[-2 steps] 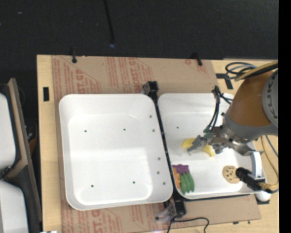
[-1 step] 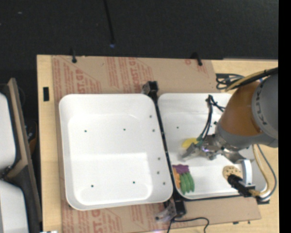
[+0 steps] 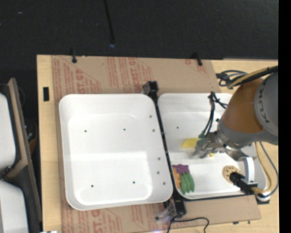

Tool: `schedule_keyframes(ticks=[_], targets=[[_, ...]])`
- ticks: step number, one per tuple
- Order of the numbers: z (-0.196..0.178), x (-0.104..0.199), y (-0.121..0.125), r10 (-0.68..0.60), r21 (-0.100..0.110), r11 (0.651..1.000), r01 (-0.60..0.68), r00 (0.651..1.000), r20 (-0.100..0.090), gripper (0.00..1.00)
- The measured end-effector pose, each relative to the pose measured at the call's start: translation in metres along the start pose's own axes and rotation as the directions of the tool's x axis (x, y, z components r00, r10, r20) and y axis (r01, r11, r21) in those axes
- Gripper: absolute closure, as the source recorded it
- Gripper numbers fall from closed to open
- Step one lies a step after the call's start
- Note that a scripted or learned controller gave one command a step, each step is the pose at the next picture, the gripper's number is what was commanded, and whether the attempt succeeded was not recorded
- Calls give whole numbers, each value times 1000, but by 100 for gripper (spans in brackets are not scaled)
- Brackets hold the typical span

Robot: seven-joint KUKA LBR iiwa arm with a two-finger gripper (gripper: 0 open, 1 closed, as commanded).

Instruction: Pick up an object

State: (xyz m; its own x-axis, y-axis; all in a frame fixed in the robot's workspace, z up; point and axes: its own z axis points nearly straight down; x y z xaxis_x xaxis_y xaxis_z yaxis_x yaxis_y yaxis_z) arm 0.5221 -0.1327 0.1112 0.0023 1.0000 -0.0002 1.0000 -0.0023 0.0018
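My gripper (image 3: pixel 202 151) reaches down into the right bin (image 3: pixel 184 111) from the right. It is right beside a flat yellow object (image 3: pixel 189 143) that lies on the bin floor just to its left. Near the bin's front left corner lies a green object (image 3: pixel 186 182) with a purple piece (image 3: pixel 181 169) at its upper end. A small round tan object (image 3: pixel 229 173) with dark spots rests near the front right of the same bin.
The left bin (image 3: pixel 111 149) stands next to the right one, with a black divider rail (image 3: pixel 160 130) between them. Both rest on a cardboard sheet (image 3: pixel 102 76) over the bench. Cables run behind the arm at the right.
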Motion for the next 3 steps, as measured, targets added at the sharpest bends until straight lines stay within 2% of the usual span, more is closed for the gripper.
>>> schedule_keyframes(ticks=[1,2,3], targets=[[-58,7,6,-3,-4,1000,3,1000,1,100],[-116,12,0,-3,-4,1000,3,1000,1,100],[-89,12,0,-2,3,1000,2,1000,0,100]])
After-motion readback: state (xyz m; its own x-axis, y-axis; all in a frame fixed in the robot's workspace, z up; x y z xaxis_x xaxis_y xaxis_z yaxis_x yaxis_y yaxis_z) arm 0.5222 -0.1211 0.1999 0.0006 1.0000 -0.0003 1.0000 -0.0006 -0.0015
